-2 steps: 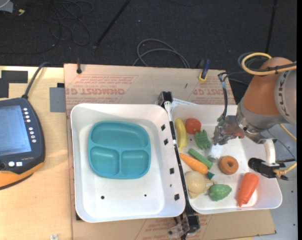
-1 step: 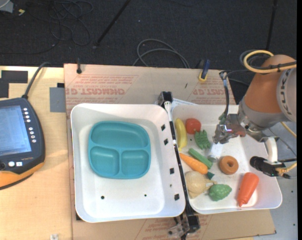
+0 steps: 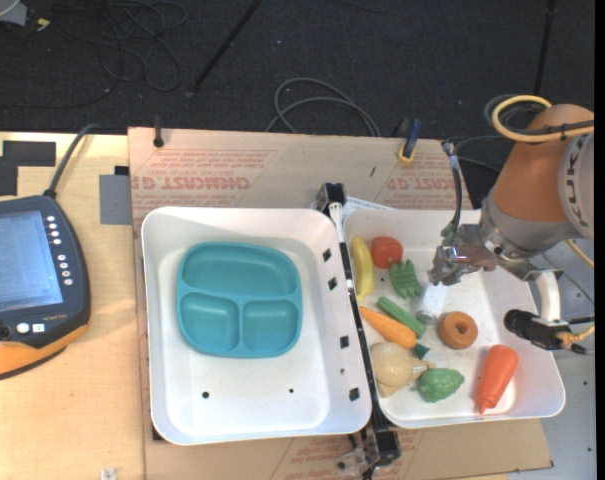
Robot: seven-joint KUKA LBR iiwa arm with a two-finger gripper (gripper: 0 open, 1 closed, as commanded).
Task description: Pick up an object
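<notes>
The metal two-finger hand [image 3: 448, 265] hovers over the right shallow white bin [image 3: 542, 393], above toy food including a brown plastic doughnut [image 3: 458, 329] just beside it; whether it is open cannot be told. Mirrored lettering on the cardboard sheet [image 3: 232, 173] covering the counter is not clearly legible.

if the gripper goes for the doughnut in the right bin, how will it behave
The doughnut lies flat on the right bin floor, so it probably won't roll. It looks like a stiff, light plastic toy, likely to slide when nudged. Its rounded, glossy rim may slip between fingers.
</notes>
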